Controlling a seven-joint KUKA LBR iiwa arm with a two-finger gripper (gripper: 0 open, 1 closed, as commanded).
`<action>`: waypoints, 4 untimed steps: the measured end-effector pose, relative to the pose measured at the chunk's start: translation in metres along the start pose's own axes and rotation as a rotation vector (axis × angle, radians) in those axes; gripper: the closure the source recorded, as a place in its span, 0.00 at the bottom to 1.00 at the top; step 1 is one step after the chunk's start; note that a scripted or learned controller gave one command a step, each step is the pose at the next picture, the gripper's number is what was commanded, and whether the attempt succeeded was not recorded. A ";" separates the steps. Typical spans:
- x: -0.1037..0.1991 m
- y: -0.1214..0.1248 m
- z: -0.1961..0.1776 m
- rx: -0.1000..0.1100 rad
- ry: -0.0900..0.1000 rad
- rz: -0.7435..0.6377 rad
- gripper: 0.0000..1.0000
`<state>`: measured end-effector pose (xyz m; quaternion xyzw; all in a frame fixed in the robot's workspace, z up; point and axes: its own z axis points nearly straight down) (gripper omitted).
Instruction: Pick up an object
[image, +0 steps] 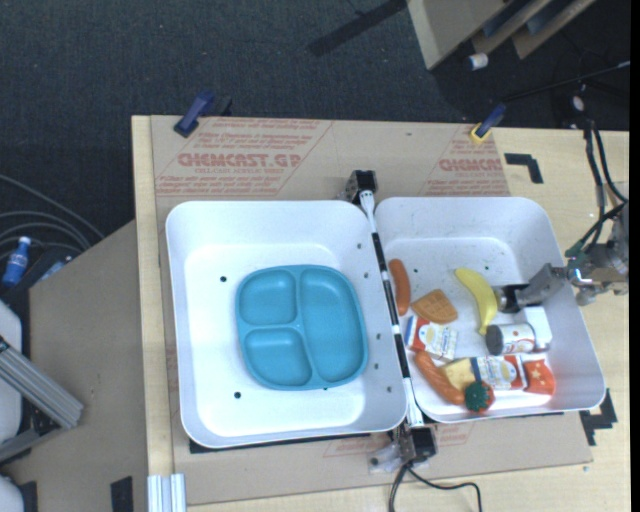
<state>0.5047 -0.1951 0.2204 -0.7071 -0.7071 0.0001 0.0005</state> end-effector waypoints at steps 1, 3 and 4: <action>0.028 0.022 0.124 -0.003 0.000 0.000 0.00; 0.089 0.090 0.126 -0.002 0.000 -0.001 1.00; 0.158 0.033 0.036 0.000 0.001 -0.001 1.00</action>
